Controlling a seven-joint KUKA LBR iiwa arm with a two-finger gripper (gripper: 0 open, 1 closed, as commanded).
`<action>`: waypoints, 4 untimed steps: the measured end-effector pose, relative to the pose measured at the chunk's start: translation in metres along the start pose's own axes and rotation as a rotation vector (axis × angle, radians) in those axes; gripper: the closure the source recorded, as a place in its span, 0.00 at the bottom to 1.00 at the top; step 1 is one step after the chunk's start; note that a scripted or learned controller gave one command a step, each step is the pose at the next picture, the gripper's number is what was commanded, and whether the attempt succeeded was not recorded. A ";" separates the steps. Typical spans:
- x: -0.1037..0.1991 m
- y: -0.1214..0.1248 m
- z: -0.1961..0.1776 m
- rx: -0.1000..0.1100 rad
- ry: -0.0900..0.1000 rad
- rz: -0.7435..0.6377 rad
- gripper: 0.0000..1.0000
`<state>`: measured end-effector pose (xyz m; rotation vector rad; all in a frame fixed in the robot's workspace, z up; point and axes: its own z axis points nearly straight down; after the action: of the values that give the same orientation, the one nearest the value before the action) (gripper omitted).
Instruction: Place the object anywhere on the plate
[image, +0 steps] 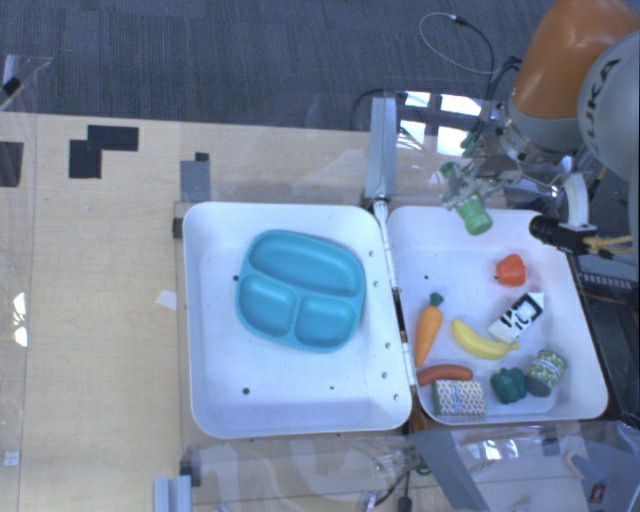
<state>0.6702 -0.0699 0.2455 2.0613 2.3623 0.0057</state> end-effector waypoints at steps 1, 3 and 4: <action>0.088 0.011 0.026 0.002 0.003 -0.028 1.00; 0.182 0.026 0.124 -0.011 0.006 -0.377 1.00; 0.184 0.029 0.111 -0.019 0.008 -0.379 1.00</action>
<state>0.6745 0.1160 0.1347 1.5762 2.7017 0.0341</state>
